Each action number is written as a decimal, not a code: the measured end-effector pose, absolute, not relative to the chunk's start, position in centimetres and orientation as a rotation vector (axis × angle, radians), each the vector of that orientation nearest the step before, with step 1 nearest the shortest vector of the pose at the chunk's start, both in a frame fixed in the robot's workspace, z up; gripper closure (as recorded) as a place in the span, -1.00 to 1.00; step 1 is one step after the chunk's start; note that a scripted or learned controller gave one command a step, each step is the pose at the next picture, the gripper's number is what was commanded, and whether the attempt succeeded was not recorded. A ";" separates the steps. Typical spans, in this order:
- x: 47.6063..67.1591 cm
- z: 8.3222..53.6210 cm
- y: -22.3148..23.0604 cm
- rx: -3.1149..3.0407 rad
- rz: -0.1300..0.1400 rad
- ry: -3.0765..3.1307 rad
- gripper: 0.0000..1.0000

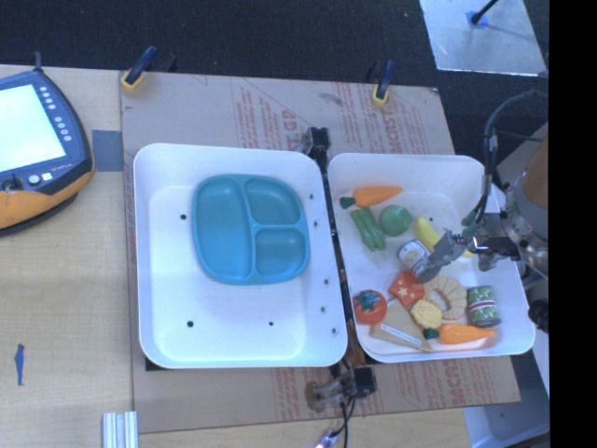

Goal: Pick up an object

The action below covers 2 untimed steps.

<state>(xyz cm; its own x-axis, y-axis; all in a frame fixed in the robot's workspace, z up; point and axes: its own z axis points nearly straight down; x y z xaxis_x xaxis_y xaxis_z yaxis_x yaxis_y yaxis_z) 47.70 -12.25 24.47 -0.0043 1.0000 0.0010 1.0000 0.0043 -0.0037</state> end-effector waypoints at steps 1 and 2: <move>47.6 9.1 -14.3 -2.214 0.004 -2.225 -1.00; 55.8 9.2 -11.5 -2.211 0.005 -2.228 -1.00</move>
